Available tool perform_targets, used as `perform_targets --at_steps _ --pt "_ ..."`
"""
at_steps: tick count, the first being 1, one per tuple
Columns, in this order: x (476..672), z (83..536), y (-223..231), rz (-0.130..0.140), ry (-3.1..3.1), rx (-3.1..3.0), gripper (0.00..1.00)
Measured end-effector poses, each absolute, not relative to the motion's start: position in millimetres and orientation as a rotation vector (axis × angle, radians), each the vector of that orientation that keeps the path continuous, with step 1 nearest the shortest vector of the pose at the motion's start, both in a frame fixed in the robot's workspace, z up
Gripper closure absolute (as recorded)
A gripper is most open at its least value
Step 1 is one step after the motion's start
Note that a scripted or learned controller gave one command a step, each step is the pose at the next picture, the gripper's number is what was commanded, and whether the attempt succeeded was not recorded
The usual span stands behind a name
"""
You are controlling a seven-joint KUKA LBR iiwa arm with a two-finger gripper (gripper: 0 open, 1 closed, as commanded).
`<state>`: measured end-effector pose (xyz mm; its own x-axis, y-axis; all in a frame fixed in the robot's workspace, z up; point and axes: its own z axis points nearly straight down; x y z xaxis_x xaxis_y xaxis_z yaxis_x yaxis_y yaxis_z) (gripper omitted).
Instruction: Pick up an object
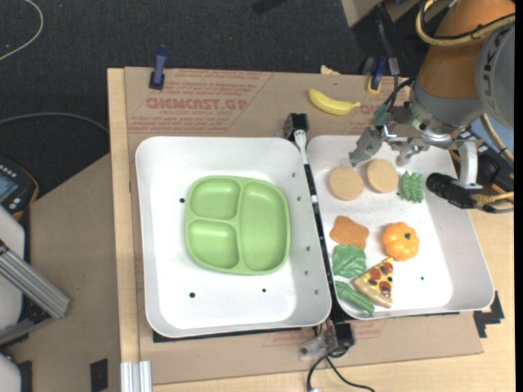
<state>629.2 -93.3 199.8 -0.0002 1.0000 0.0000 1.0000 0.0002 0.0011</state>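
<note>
The right bin (pixel 458 276) holds several toy foods: two tan round cookies (pixel 346 183) (pixel 381 175), a small green broccoli piece (pixel 411 186), an orange pumpkin (pixel 400 240), a brown nugget (pixel 350 232), a green leaf (pixel 350 261) and a pizza slice (pixel 377 280). My gripper (pixel 387 148) hangs over the bin's far edge, just beyond the two cookies. Its fingers (pixel 364 146) are spread open with nothing between them.
The left bin (pixel 163 178) carries a green divided plate (pixel 239 224). A yellow banana (pixel 333 102) lies on the cardboard behind the right bin. A black cylindrical part (pixel 448 188) with cables sticks in from the right near the broccoli.
</note>
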Motion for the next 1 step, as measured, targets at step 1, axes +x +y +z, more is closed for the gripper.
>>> perform_targets --at_steps 1 --pt "577.8 80.3 -102.6 -0.003 2.220 2.231 0.00"
